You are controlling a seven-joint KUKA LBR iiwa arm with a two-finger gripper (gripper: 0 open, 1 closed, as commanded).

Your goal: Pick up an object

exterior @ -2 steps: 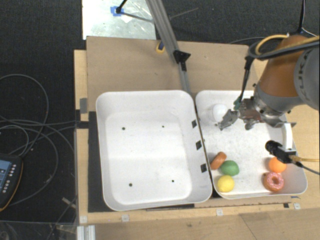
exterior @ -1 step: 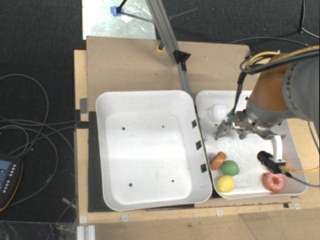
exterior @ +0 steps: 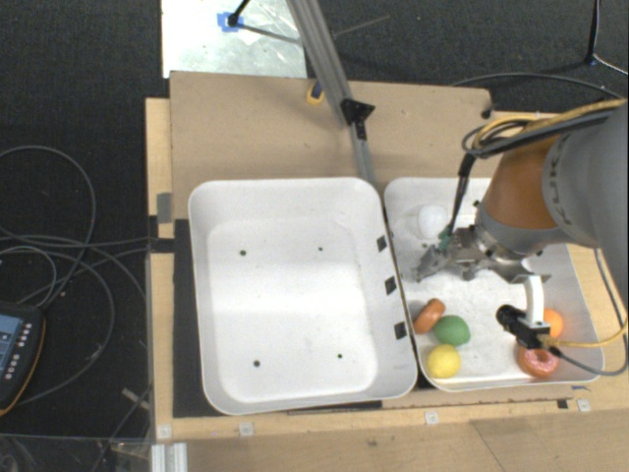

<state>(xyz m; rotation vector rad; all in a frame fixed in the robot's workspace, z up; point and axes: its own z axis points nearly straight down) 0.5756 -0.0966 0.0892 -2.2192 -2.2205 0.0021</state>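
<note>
Hovering in the right bin [exterior: 590, 293], fingers [exterior: 429, 264] of unclear spread near a white ball [exterior: 430, 220].

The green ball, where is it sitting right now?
In the camera view the green ball lies in the right bin, near its front left, between the orange piece and the yellow ball.

Light is even and fairly bright from overhead. The two white bins [exterior: 295, 293] come out near blown-out, with little surface detail. Shadows are soft and short, darkest in the gap between the bins. A glossy floor patch [exterior: 231, 18] at the top glares. Focus is moderately sharp; the small fruits [exterior: 447, 342] look slightly soft and grainy.
</note>
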